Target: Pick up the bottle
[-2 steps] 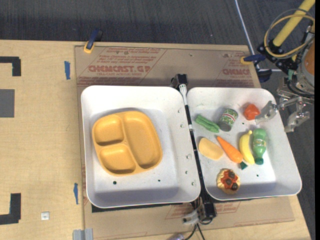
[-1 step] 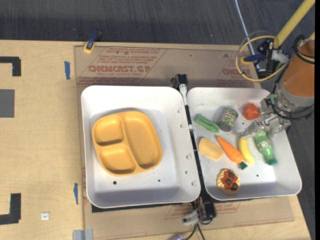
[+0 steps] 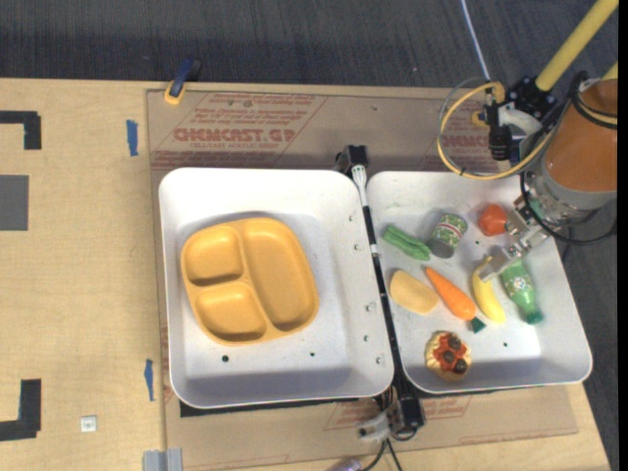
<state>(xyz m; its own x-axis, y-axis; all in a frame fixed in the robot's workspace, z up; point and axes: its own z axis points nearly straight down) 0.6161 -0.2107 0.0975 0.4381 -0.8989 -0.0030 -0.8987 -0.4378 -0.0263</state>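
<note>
A small green bottle (image 3: 520, 291) with a white label lies on its side near the right wall of the right bin (image 3: 549, 361), cap end pointing toward the front. My gripper (image 3: 508, 250) hangs just above and behind the bottle's upper end, reaching in from the right under the arm's orange band (image 3: 587, 150). Nothing is visibly lifted off the bin floor.
A yellow banana (image 3: 488, 297) lies right beside the bottle, then a carrot (image 3: 451, 294) and a pale yellow piece (image 3: 413, 292). A green can (image 3: 449, 232), a red tomato (image 3: 494, 219), a green pod (image 3: 405, 242) and a spotted fruit (image 3: 448, 353) share that bin. A yellow divided tray (image 3: 248, 278) sits in the left bin (image 3: 186, 361).
</note>
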